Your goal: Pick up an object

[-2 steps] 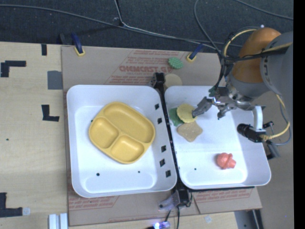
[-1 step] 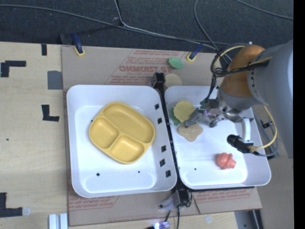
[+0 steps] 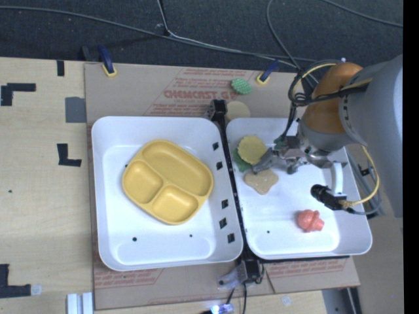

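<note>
Now I have the fingers (image 3: 273, 162) low in the right bin (image 3: 350, 244), at its left side, over a beige flat piece (image 3: 262, 182) and beside a yellow round piece (image 3: 251, 149); I cannot tell how far open they stand or whether they have hold of anything. I judge the beige piece the target: centre over it and close squarely before lifting. A pink toy (image 3: 309, 220) lies apart; the yellow divided plate (image 3: 168, 181) sits in the left bin (image 3: 108, 241).

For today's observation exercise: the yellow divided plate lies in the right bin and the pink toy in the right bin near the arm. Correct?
Not quite. The camera view shows the yellow divided plate in the left bin; the pink toy does lie in the right bin.
</note>
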Robot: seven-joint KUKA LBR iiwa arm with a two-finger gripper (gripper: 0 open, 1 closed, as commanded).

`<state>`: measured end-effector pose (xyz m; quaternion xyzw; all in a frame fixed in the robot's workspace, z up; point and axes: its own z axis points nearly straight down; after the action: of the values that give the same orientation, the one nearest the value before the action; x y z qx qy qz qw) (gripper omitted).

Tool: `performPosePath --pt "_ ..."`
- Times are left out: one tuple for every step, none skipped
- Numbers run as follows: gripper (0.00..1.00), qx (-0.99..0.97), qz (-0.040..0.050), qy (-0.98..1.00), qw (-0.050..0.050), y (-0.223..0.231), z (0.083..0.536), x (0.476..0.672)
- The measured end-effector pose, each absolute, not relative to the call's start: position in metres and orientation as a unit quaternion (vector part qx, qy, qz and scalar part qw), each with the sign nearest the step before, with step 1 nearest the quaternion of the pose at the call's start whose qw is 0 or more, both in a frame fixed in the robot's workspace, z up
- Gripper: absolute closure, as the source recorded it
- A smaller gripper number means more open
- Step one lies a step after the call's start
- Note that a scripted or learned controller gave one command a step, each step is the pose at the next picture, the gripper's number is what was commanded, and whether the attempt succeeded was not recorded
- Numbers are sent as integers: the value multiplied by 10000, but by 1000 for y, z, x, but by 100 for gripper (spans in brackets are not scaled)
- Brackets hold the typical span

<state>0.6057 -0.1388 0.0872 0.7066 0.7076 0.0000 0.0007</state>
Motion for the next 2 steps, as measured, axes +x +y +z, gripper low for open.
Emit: performPosePath --pt "100 7057 34 7085 27 -137 100 608" --pt "100 7066 9 7076 18 -141 159 617"
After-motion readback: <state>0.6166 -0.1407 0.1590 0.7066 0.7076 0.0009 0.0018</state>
